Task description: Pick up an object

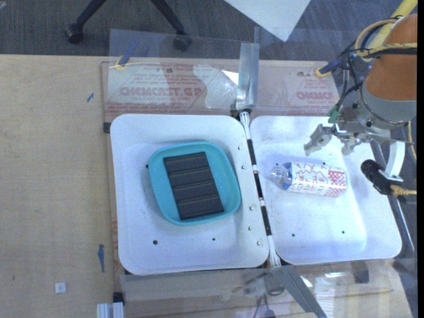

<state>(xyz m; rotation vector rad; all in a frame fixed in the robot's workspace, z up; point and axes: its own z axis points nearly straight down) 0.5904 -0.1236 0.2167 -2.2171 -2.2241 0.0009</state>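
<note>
Across two bins: one teal tray (193,183), one bottle (309,177); pincer (334,139) spread open, holding nothing.

Hand (329,138) above right bin (377,234); bottle (310,177) lying below it.

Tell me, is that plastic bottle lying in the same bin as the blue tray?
No, the plastic bottle lies on its side in the right bin, while the blue tray sits in the left bin.
</note>
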